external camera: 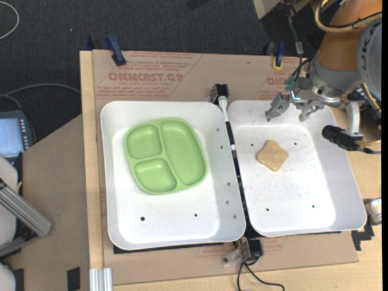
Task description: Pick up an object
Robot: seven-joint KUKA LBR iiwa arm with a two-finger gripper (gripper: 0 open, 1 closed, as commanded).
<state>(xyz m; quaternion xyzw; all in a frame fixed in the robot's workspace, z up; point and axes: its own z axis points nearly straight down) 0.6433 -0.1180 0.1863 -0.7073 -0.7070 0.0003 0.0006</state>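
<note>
Right now the gripper [292, 108] hangs over the far edge of the right bin [327, 214], its two fingers spread apart with nothing between them. The cookie [271, 155], the one loose thing in that bin, lies just short of the bin's middle, nearer the divider between the bins than the bin's outer wall. From the fingers it sits toward the camera and a little to the view's left, near but clearly apart, so the coming move looks like a short pull inward along the bin followed by a descent.

The cookie is a tan, flattish lump with a lumpy, roughly squarish outline; no long axis stands out, so finger orientation probably matters little. It may be a foam or plastic toy rather than food, though the view is too coarse to say. Its low profile could let the fingers skid over it.

Beyond the divider, the left bin [121, 223] holds a green tray [165, 155] with three compartments, well away from the gripper.
</note>
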